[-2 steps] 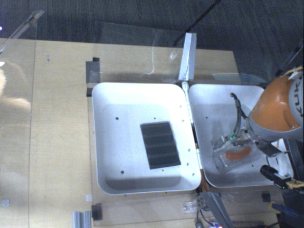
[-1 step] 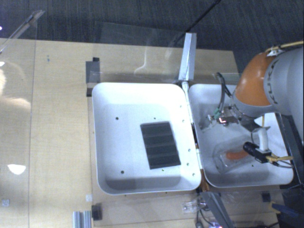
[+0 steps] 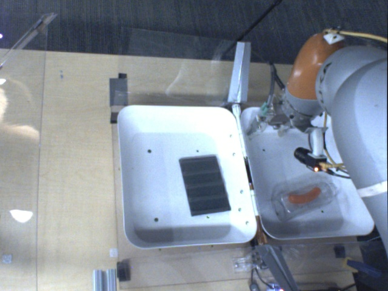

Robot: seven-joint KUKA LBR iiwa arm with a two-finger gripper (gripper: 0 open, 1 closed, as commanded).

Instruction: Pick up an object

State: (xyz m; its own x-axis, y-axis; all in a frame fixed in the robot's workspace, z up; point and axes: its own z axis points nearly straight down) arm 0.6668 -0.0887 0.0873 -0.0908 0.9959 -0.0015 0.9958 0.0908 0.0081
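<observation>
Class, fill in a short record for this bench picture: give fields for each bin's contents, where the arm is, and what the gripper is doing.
left bin: a dark ribbed rectangular pad lying flat near the middle
right bin: a clear plastic packet with an orange-red item inside, lying in the near half
arm: reaches in from the right, over the right bin's far end
gripper: above the right bin's far left corner, apart from the packet; jaw state unclear
</observation>
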